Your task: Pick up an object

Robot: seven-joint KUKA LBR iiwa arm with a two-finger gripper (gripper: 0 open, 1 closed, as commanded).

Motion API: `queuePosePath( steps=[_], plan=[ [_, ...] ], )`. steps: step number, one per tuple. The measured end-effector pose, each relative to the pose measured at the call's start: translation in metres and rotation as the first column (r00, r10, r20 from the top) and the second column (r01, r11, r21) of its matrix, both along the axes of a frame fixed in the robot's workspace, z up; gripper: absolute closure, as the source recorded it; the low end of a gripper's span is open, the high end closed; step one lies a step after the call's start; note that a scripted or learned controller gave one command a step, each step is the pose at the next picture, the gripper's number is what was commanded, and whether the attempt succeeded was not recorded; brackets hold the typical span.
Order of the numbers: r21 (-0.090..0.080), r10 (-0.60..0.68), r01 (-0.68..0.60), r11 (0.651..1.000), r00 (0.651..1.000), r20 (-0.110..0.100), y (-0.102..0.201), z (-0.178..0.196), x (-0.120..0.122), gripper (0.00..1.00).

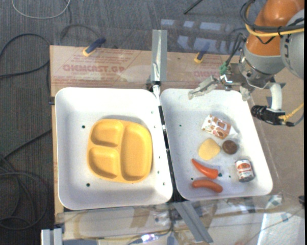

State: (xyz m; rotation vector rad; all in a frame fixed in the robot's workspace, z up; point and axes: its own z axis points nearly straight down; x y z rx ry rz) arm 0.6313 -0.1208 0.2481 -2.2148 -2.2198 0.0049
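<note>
Two shallow white bins with rounded corners sit side by side on the surface, which is covered by a brown printed cardboard sheet (97,70). The left bin (67,188), at centre left of the frame, contains one yellow plastic tray (121,150), glossy, with three moulded compartments. The right bin (181,188), at centre right, contains six items: one crinkled packet with red and white print (216,126), one flat pale-yellow piece (209,149), one small round brown disc (230,147), one red chilli-shaped item (205,169), one reddish sausage-shaped item (207,186) and one small can (244,170) whose label is too small to read. The packet's clear edge is hard to make out against the white. At the upper right, the grey arm with the orange band (276,14) is cut off by the frame edge. The pincer (207,87) hangs over the right bin's upper rim, fingers spread and released, grasping nothing, well apart from all six items.
</note>
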Motion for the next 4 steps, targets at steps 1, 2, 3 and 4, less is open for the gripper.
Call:
queuePosePath(
  steps=[1,2,3,4],
  plan=[
    [-0.001,0.036,-0.036,0.999,0.999,-0.001,-0.03,-0.091,-0.028,0.0],
    [-0.003,0.055,-0.055,0.998,0.998,0.001,-0.038,-0.156,-0.025,0.0],
    [-0.001,0.054,-0.054,0.999,0.999,-0.001,-0.038,-0.149,-0.026,1.0],
    [-0.003,-0.079,0.079,0.997,0.997,0.0,0.017,-0.057,-0.016,1.0]
  ],
)
